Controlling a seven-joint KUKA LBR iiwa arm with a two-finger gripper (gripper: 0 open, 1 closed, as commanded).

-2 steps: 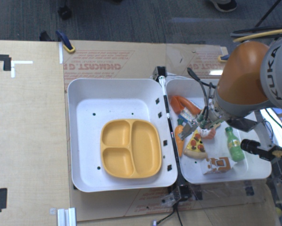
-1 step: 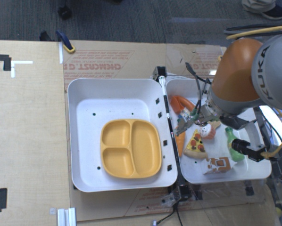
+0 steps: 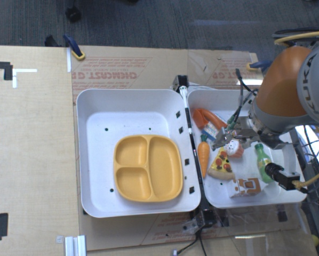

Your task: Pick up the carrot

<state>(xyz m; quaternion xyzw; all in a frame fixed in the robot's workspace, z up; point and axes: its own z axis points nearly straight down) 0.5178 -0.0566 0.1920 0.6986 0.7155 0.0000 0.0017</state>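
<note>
While the carrot (image 3: 203,156) lies against the right bin's (image 3: 287,196) left wall, the tool (image 3: 222,139) hovers just beside it — released, grasping nothing — and could snag the pizza slice (image 3: 221,165) instead.

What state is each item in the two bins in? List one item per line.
Carrot: lying in right bin, not gripped.
Yellow plate: flat in left bin.
Pizza slice: lying flat.
Green bottle: lying down.
Gripper: low over the toys.
</note>
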